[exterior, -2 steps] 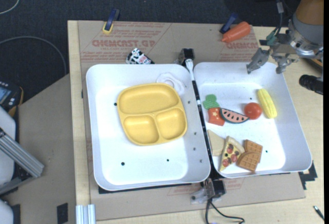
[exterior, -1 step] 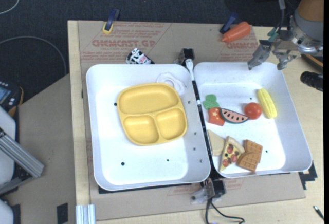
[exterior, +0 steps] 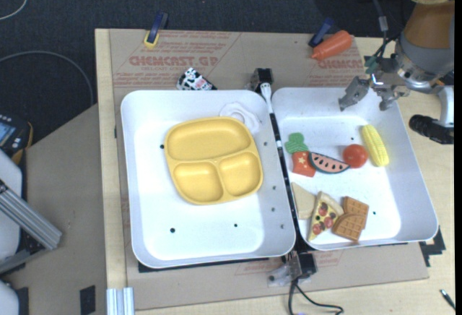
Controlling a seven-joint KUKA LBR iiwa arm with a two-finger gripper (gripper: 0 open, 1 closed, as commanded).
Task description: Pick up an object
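Note:
The right bin (exterior: pixel 404 194) holds toy food: a yellow corn cob (exterior: pixel 374 144), a red tomato (exterior: pixel 354 155), a watermelon slice (exterior: pixel 328 162), a green leafy piece (exterior: pixel 295 142), a red block (exterior: pixel 303 165), a pizza slice (exterior: pixel 324 214) and a waffle (exterior: pixel 352 218). My gripper (exterior: pixel 369 97) hangs over the bin's far edge, above and behind the corn. Its fingers are spread open with nothing between them. It touches none of the toys.
In the left bin (exterior: pixel 144 219) lies a yellow divided plate (exterior: pixel 213 160). An orange carrot (exterior: pixel 332 45), a black-and-white toy (exterior: pixel 193 80) and a blue-yellow clamp (exterior: pixel 154 30) lie on the board behind the bins. A black clip (exterior: pixel 262 79) sits where the bins meet.

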